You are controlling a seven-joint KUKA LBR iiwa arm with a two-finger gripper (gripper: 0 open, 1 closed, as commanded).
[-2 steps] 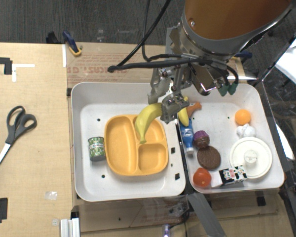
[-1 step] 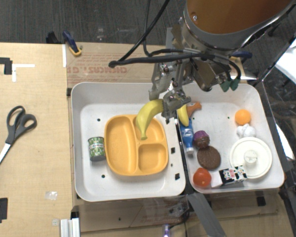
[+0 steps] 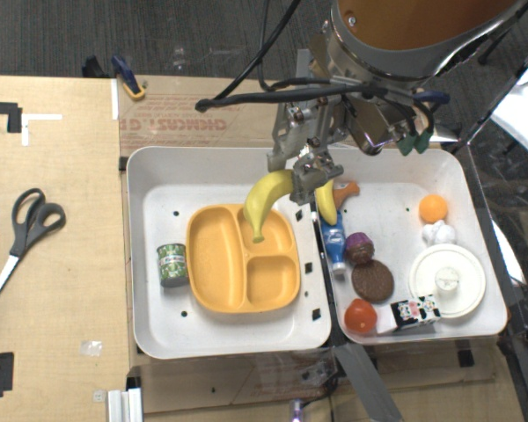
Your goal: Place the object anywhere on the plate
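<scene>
Yellow banana point(image 3: 266, 202), orange-yellow plate point(image 3: 218, 275), white bins point(image 3: 150, 262), green can point(image 3: 171, 264), red tomato point(image 3: 361, 316).

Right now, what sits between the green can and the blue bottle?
The camera view shows the yellow plate between the green can and the blue bottle, with the banana hanging over its top edge, then the two bins' adjoining walls.

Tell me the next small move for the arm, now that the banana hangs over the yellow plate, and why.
Probably lower a little, then release. The gripper grips the banana by its upper end at the divider between the bins, and the banana's lower tip already hangs over the yellow plate, near its top compartment. A short descent should keep it from bouncing out towards the green can.
</scene>
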